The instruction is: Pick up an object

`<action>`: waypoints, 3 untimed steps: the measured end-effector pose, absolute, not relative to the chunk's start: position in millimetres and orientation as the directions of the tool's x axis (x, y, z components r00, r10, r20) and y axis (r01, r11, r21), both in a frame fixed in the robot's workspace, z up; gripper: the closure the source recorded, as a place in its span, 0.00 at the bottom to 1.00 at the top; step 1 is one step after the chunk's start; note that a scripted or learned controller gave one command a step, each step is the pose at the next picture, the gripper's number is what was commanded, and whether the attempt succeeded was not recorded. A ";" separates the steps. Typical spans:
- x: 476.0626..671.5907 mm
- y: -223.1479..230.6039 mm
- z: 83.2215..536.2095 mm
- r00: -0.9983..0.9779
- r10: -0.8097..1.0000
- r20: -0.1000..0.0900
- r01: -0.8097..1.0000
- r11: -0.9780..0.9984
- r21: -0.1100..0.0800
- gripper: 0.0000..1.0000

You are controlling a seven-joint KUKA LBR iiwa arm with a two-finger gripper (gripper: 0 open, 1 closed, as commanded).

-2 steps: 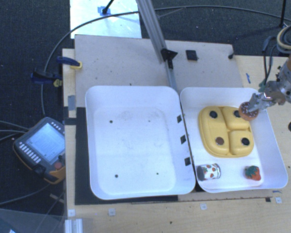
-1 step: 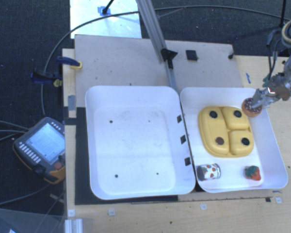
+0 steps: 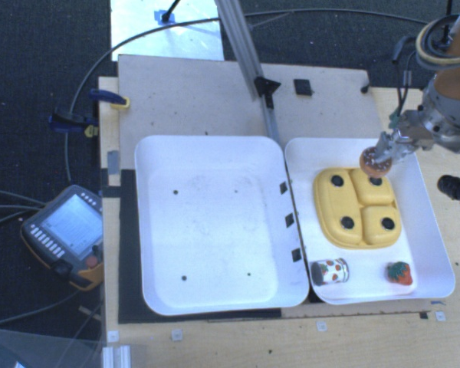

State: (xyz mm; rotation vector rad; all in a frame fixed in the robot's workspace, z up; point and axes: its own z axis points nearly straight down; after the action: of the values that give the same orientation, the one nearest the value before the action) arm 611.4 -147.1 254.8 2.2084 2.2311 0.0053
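My gripper (image 3: 377, 159) hangs over the back of the right bin (image 3: 437, 251), above the far edge of a yellow four-stud block (image 3: 358, 208). A small brown round object (image 3: 370, 162) sits between its fingers, lifted off the bin floor. Near the right bin's front edge lie a small white can with red spots (image 3: 330, 271) and a red strawberry toy (image 3: 399, 274).
The left bin (image 3: 207, 221) lies beside the right one, with black clips (image 3: 289, 220) on the wall they share. A slanted metal pole (image 3: 241, 41) rises behind the bins. A teach pendant (image 3: 65, 234) and cables lie on the floor at left.
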 end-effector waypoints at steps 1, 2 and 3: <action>630.1 -89.9 247.7 -0.011 1.000 0.001 1.000 0.011 0.004 1.00; 636.3 -41.8 252.6 -0.010 1.000 0.001 1.000 0.010 0.004 1.00; 651.5 10.5 253.0 -0.010 1.000 0.001 1.000 0.010 0.004 1.00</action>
State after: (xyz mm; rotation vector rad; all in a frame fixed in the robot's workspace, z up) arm 651.5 10.5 253.0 2.2085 2.2315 0.0065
